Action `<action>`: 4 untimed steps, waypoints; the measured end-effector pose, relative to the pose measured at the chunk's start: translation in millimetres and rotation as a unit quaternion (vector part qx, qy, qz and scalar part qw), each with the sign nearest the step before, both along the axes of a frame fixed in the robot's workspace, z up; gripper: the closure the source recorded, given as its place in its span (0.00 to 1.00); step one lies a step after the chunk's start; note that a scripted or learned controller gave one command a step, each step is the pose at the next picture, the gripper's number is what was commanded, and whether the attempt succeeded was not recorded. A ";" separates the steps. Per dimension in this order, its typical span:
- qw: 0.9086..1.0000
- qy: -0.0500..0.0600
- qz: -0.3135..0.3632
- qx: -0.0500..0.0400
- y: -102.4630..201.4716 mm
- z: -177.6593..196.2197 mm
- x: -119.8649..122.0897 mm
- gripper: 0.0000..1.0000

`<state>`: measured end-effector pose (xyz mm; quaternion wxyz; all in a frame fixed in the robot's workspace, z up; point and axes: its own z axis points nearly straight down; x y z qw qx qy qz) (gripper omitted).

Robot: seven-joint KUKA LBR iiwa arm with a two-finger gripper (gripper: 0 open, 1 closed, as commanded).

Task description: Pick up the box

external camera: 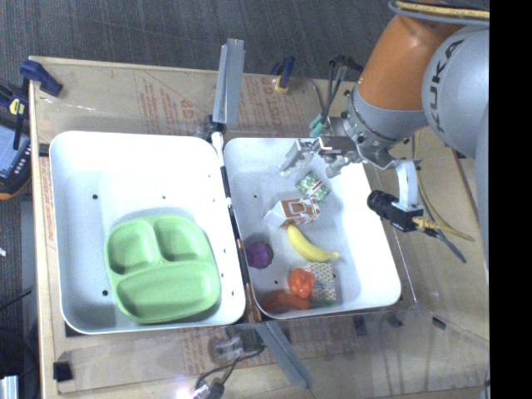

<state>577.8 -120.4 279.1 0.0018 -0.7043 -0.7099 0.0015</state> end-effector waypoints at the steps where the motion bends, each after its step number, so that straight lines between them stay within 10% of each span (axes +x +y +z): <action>1: 0.999 0.001 -0.050 -0.001 4.6 -138.3 -19.4 0.00; 4: 1.000 -0.013 0.011 -0.004 9.1 -173.4 85.4 0.00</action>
